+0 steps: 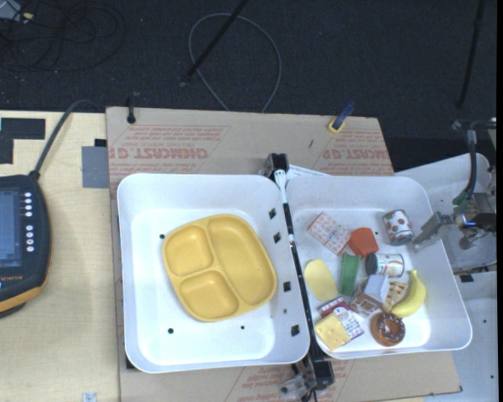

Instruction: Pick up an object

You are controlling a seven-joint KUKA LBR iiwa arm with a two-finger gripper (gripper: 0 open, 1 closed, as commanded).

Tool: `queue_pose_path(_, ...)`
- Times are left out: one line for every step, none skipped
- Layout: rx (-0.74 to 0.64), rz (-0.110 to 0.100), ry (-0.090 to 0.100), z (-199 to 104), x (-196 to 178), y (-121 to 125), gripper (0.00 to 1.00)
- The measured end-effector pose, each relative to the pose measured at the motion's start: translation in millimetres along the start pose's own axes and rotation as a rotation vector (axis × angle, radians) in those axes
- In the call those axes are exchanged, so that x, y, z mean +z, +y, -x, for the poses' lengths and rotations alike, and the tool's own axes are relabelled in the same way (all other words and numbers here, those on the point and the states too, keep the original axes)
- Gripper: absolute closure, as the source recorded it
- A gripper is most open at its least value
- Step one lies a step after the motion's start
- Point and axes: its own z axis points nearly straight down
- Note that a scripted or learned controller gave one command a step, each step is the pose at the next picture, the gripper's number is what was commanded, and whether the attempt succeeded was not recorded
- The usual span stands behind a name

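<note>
The banana (pixel 412 296) lies at about four o'clock in the right bin (pixel 440 203), touching a doughnut (pixel 389 329) and near a small can (pixel 389 265). The gripper (pixel 453 224) sits at the bin's three o'clock rim; whether it is open cannot be told. A clean pick calls for descending over the banana's free outer curve, clear of neighbours.

two white bins (pixel 142 224), one yellow divided plate (pixel 219 266), one banana (pixel 412 295), two small cans (pixel 397 225)

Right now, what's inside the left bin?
A yellow divided plate lies flat in the left bin, its three compartments bare. Whatever is under the plate is covered.
</note>
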Motion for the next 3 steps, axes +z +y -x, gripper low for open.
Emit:
queue_pose_path(0.001, 0.005, 0.000, -43, 175, 8, 0.00)
queue_pose_path(0.004, 0.029, -0.015, -67, 186, -27, 0.00)
queue_pose_path(-0.003, 0.006, -0.002, -74, 190, 45, 0.00)
